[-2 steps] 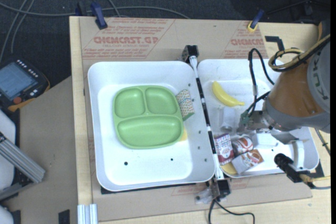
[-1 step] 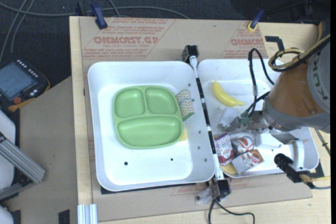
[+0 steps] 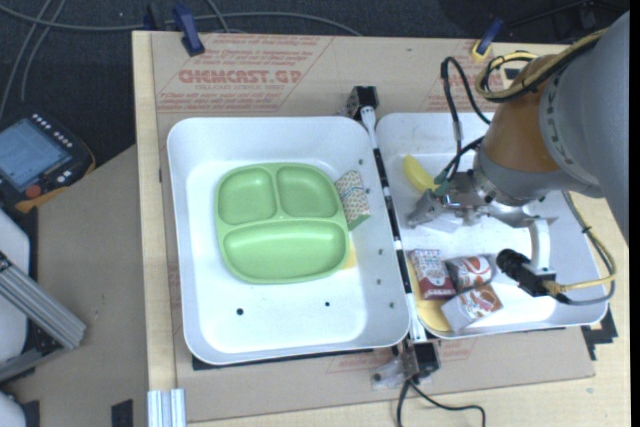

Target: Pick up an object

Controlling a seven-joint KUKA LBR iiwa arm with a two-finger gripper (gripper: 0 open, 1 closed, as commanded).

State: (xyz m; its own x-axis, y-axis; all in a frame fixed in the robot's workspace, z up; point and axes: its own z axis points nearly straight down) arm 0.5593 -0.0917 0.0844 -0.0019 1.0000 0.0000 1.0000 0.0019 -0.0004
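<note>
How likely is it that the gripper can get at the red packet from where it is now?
Probably yes. The gripper hangs in the right bin, just above the red packet in the view, with bare bin floor between them.

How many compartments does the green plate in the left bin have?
3. The green plate has two small compartments along its far side, one left and one right, and one wide compartment along the near side. Nothing covers it.

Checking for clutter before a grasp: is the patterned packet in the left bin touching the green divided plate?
Touching. The camera view shows the patterned packet lying against the green divided plate's right rim, overlapping its edge with no white bin floor visible between them.
</note>
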